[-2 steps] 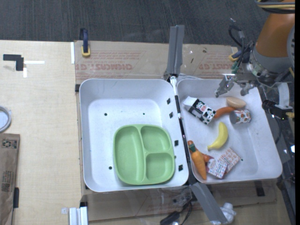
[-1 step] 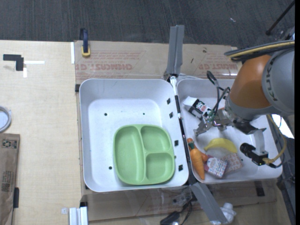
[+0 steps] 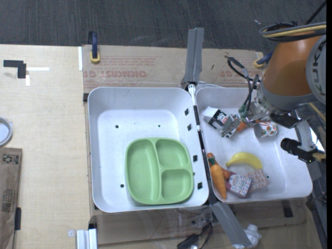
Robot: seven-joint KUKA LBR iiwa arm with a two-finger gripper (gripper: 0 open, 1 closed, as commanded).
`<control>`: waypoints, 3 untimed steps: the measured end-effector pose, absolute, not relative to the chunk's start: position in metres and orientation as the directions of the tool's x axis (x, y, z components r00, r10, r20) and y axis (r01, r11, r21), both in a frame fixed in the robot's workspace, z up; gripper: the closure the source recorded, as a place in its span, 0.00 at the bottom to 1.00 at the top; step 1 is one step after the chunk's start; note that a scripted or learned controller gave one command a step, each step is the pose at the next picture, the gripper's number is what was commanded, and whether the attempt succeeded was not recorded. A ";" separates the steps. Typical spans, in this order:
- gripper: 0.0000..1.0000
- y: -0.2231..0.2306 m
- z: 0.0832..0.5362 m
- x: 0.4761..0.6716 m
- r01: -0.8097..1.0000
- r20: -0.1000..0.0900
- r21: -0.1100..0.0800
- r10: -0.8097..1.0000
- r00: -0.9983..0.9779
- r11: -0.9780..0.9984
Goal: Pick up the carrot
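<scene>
Camera view, wooden bench (image 3: 41, 113), dark carpet (image 3: 129, 9), two white bins (image 3: 104, 139)

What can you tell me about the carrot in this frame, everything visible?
The carrot is a small orange toy, smooth like plastic, with a short green top at its upper end. It lies flat on the floor of the right bin, hard against the bin's left wall, running along that wall with the tip toward the near edge. Its right side appears to touch a small pink patterned packet; the banana lies just beyond it. The gripper is farther back in the bin, away from the carrot.
</scene>
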State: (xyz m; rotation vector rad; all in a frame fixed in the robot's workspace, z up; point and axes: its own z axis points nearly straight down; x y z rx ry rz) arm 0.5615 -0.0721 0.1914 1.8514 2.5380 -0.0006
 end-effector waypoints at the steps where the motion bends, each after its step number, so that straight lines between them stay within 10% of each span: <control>1: 0.00 -0.137 0.091 0.517 0.965 0.001 -0.001 0.965 -0.263 0.263; 2: 0.00 -0.140 0.116 0.588 0.882 -0.002 0.002 0.882 -0.471 0.471; 3: 1.00 -0.141 0.125 0.589 0.884 -0.003 0.004 0.884 -0.467 0.467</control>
